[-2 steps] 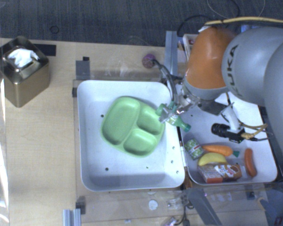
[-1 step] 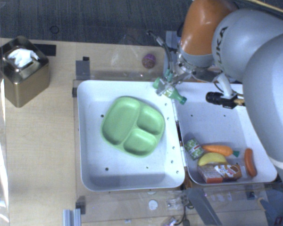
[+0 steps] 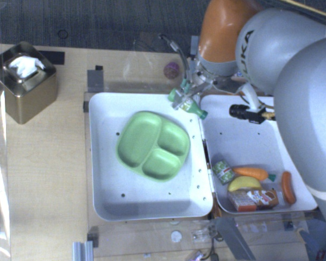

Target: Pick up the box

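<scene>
Two white bins are sitting side by side; the jaws (image 3: 187,99) are pinching a small green thing (image 3: 191,105), while the box (image 3: 252,199) is waiting below.

Two white bins (image 3: 106,200), one green divided plate (image 3: 153,144), one box (image 3: 252,199), one carrot (image 3: 251,173), one banana (image 3: 244,183), one sausage (image 3: 287,187), one small green packet (image 3: 224,172), one tissue holder (image 3: 24,83)

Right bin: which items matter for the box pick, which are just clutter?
Job:
box, at the right bin's near edge
gripper, above the divide between the bins

Clutter:
carrot
banana
sausage
green plate, left bin
</scene>
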Controlling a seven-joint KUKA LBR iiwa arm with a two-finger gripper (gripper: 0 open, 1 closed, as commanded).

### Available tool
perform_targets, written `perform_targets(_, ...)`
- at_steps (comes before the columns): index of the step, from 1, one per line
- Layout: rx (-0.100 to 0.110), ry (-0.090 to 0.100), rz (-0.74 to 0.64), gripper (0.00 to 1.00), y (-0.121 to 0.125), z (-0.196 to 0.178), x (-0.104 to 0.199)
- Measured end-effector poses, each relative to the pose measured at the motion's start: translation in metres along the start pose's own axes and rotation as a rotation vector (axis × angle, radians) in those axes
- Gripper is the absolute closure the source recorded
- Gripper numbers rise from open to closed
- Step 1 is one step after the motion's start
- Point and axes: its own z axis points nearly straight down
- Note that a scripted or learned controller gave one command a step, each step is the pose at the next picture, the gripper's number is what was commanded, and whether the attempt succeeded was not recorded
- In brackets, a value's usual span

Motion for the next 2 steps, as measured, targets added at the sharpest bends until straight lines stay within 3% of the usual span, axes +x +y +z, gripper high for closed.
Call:
perform_targets(1, 0.001, 0.0, -0.053, 1.0, -0.055, -0.001, -0.082)
perform_targets(2, 0.002, 0.002, -0.09, 1.0, -0.047, 0.008, -0.015)
